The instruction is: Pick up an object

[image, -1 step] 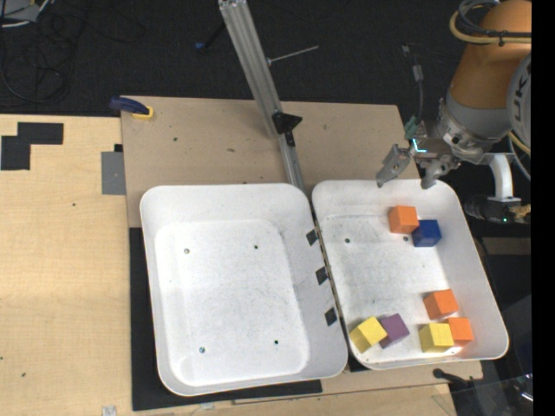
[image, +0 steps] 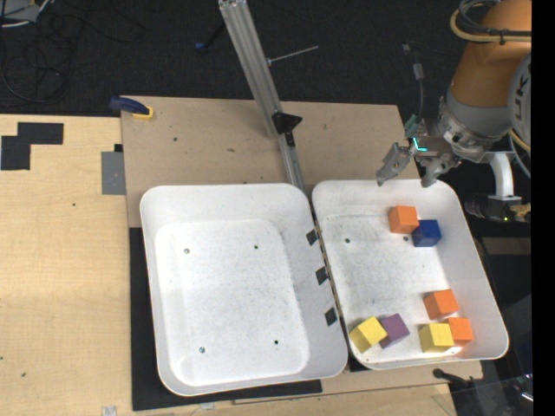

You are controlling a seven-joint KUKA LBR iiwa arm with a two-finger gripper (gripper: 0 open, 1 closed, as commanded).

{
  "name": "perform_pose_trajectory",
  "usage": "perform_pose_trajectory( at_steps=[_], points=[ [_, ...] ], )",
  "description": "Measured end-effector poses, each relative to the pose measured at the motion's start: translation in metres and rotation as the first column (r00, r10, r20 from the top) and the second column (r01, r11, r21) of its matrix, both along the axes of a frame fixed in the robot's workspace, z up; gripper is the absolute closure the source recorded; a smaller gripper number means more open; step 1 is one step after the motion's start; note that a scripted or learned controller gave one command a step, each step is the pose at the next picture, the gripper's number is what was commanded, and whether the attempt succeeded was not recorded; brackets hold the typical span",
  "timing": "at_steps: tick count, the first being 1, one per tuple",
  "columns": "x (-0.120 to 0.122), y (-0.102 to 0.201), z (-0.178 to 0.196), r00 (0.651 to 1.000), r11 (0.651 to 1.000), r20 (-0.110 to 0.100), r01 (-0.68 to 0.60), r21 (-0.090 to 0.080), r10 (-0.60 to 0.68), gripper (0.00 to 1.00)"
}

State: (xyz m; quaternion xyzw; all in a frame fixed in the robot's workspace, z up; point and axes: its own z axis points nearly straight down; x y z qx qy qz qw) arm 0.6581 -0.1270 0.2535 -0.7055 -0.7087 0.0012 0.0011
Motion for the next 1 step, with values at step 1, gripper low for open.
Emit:
perform_pose_trajectory(
  at_steps=[1],
  points=[
    [-0.0029,-0.0043,-0.0452,1.0,1.0,-0.004,0.004,0.0,-0.004,0.0]
  ],
)
